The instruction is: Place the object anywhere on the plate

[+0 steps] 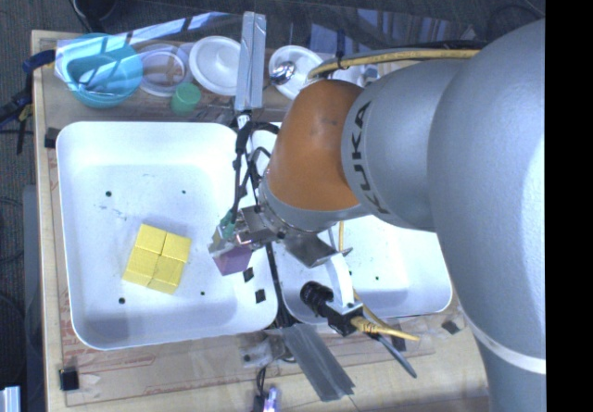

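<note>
Hovering claw (pixel 232 248), yellow block (pixel 157 258) in left bin (pixel 83 169)

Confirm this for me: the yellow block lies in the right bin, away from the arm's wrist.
Not right. In the camera view the yellow block lies in the left bin, not the right one. The rest holds: it sits apart from the arm's wrist, which hangs over the divide between the bins.

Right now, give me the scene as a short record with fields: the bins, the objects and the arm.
left bin: shallow, white, holds the yellow block
yellow block: flat on the left bin floor, apart from the arm
right bin: white, largely covered by the arm
arm: grey with orange band, reaching in from the right over the divide between bins
gripper: at the left bin's right edge
purple object: right below the gripper; grasp unclear
</note>
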